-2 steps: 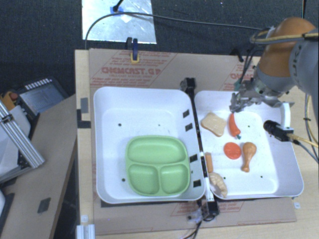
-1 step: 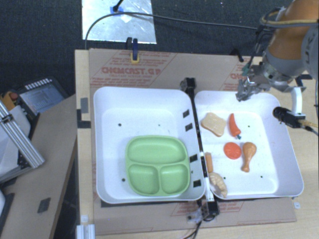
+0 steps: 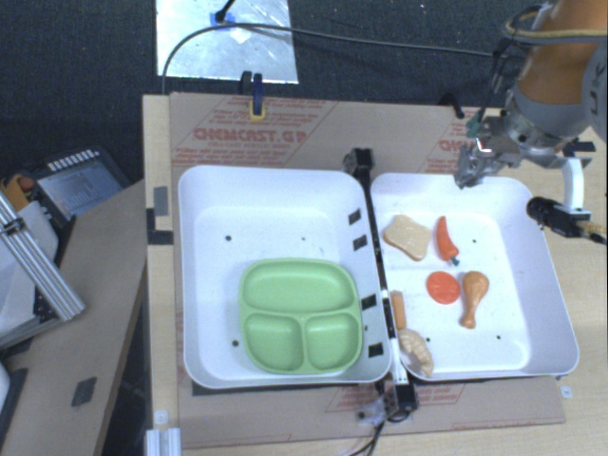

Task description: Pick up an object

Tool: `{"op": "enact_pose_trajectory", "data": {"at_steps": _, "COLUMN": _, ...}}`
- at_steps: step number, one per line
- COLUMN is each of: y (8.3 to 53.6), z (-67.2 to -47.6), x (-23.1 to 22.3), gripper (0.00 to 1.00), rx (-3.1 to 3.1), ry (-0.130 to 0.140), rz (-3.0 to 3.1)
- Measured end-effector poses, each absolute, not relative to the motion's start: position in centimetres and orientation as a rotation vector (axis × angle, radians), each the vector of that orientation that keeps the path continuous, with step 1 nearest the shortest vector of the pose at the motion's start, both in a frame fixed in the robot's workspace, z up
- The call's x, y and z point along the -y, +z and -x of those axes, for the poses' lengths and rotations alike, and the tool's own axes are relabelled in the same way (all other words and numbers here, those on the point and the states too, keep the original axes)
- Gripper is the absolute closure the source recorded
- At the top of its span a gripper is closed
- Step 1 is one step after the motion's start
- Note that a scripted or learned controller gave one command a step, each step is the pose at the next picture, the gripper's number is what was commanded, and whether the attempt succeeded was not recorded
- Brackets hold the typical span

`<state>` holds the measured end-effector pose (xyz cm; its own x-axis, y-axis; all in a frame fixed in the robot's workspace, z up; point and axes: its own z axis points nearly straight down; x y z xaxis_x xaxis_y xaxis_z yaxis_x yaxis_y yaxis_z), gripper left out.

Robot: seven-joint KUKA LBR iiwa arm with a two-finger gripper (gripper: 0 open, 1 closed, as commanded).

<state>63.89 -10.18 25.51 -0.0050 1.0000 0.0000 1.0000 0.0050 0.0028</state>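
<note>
White plastic forms both shallow bins. In the left bin point(image 3: 204, 198), a pale green divided plate point(image 3: 300, 314) with three compartments sits toward the near edge, close to the wall shared with its neighbour. The right bin point(image 3: 518, 350) carries the toy food: a slice of bread point(image 3: 408, 237) near the far left corner, an orange carrot point(image 3: 446, 238) just beside it, a red tomato slice point(image 3: 443, 287) around the middle, and a brown chicken drumstick point(image 3: 472, 295) touching or nearly touching that slice on its right. Along the left edge lie a small orange stick-like piece point(image 3: 398, 309) and, nearer the front corner, a pale shrimp-like piece point(image 3: 415, 349).

Above the far edge of the right bin hangs the gripper point(image 3: 470, 172), with nothing visibly between its fingers; whether they are spread or pressed together cannot be told.

Brown cardboard point(image 3: 313, 126) with red lettering underlies both bins on a tan bench point(image 3: 114, 255). Beyond it, dark floor holds a shiny metal sheet point(image 3: 228, 27) crossed by a black cable point(image 3: 380, 41).
</note>
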Motion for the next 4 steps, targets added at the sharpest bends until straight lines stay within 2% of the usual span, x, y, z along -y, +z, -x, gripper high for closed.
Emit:
{"op": "enact_pose_trajectory", "data": {"at_steps": 2, "y": 25.7, "z": -62.9, "x": 0.3, "gripper": 1.00, "rx": -2.232, "ry": 0.003, "rz": -2.212}}
{"op": "enact_pose_trajectory", "data": {"at_steps": 4, "y": 21.9, "z": -61.3, "x": -9.8, "gripper": 1.00, "rx": -2.231, "ry": 0.001, "rz": -2.213}}
